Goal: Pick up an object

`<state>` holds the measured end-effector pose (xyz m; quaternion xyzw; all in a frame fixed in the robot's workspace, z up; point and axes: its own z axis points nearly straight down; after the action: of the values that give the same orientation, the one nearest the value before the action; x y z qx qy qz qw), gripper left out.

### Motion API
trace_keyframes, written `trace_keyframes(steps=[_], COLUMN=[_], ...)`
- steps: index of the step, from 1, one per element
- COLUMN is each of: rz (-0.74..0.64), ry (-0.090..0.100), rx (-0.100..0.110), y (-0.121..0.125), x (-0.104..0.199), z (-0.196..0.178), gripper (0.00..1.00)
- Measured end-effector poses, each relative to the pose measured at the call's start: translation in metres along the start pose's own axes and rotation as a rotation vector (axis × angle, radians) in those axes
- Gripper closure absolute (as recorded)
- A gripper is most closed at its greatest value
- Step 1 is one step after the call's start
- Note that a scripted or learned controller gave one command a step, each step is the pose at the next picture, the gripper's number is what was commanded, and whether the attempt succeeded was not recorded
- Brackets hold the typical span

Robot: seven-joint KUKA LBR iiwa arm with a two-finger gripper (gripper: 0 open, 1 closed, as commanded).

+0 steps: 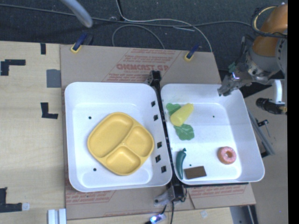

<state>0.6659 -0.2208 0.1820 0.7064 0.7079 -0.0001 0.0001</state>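
Your gripper (226, 88) sits over the right bin's (250, 139) far right corner | grip: you cannot tell | yellow corn (182, 114) near far left corner, tip pointing far-right

We see a robotics lab: a bench (28, 125) with taped markers, clamped cardboard sheet (140, 66), loose cables (154, 29), two white bins (74, 125).

We saw the arm (267, 41) at three o'clock: rounded grey segments, with a glossy orange band bulging above the wrist. Toward nine o'clock of the wrist sat the hand (227, 88), small, dark grey metal, blocky, its details blurred.
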Motion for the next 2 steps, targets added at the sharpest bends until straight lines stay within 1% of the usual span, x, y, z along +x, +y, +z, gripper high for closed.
trace_keyframes(steps=[1, 2], rz=[0.0, -0.002], ry=[0.0, 0.001], rx=[0.001, 0.006], y=[-0.003, -0.017], x=[0.0, 0.049], z=[-0.04, -0.03], gripper=[1.0, 1.0])
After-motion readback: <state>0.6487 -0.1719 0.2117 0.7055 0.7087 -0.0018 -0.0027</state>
